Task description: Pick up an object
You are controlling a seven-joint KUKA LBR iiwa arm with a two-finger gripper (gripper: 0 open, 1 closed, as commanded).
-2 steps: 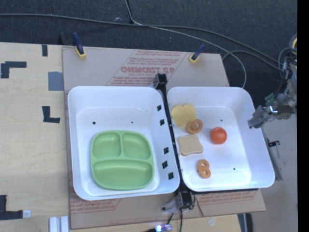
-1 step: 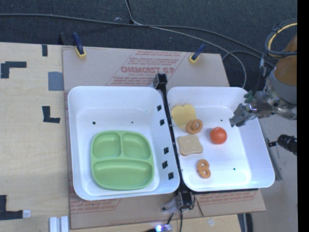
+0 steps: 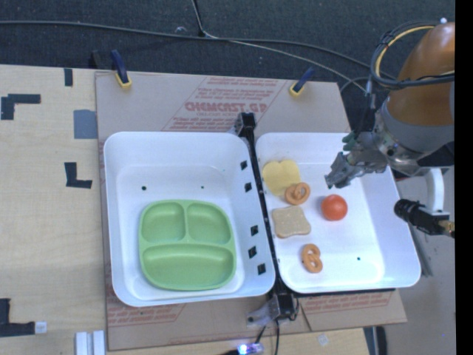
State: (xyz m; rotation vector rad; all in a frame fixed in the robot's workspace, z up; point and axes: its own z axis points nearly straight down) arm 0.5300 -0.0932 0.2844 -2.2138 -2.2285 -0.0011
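Small round red tomato (image 3: 334, 208) sits in right white bin (image 3: 384, 220), bare floor around it. Grey two-finger gripper (image 3: 341, 174) hovers just above-right, grip state unclear, nothing visibly held. Pretzel (image 3: 298, 193), toast slice (image 3: 290, 221) to its left; right wall near.

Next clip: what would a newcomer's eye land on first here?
Probably the green plate, alone in the left bin. Then the food in the right bin: a red tomato, a toast slice, a yellow piece and two pretzels. The end effector hangs just above the tomato, holding nothing.
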